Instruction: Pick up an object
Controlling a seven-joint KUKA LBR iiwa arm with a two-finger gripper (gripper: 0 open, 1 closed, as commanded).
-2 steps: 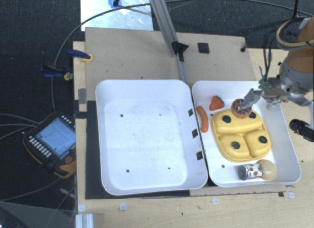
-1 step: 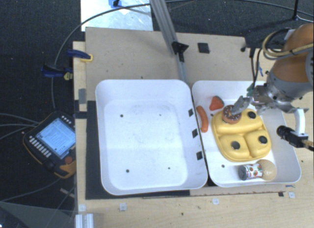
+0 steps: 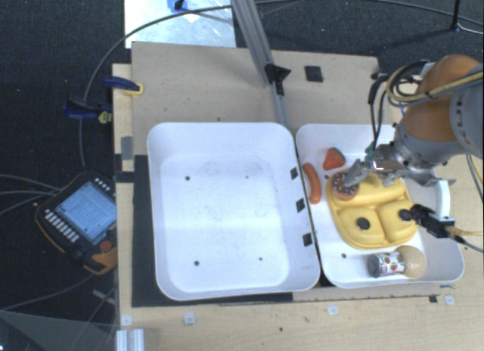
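The right bin [image 3: 454, 266] holds a large yellow moulded toy [image 3: 374, 209], a brown sprinkled donut [image 3: 344, 184], an orange sausage [image 3: 311, 181], a red-orange piece [image 3: 333, 159], a small can [image 3: 386, 265] and a beige egg-shaped object [image 3: 412, 260]. My gripper [image 3: 369, 168] reaches in from the right and hangs over the far left end of the yellow toy, just right of the donut. I cannot make out anything held in it. The wrist and arm hide the bin's far right corner.
The left bin [image 3: 219, 145] lies beside the right one, with black clips [image 3: 301, 206] on the shared rims. A slanted grey pole [image 3: 253, 28] rises behind the bins. A teach pendant [image 3: 79, 217] lies off the bench at left, with cables around it.
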